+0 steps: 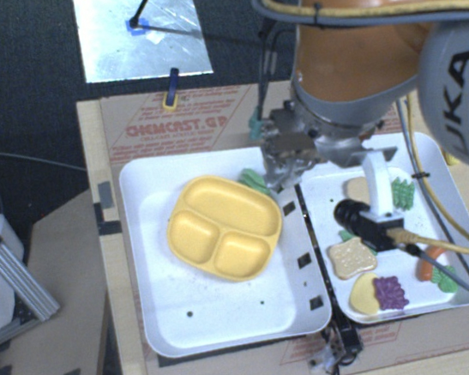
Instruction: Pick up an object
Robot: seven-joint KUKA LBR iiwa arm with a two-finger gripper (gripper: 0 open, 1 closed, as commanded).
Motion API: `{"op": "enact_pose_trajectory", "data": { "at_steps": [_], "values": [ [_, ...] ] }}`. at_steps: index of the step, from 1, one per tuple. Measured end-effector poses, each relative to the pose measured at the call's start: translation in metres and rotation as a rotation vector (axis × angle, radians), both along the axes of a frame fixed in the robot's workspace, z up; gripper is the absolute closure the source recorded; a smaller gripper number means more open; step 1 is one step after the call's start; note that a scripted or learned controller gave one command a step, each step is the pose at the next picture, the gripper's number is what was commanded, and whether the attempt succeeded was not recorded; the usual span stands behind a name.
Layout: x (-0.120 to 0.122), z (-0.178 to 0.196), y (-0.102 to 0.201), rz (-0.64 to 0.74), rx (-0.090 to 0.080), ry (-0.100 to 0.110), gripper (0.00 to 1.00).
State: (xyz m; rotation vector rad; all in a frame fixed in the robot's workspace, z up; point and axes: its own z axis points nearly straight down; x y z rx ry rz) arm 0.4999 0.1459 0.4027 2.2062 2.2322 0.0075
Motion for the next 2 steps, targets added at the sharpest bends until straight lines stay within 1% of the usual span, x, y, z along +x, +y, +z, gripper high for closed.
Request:
{"op": "enact_pose_trajectory", "data": {
  "at_steps": [2],
  "values": [
    [0.001, 0.021, 0.0, 0.013, 0.0, -0.004, 1.0]
  ]
}}
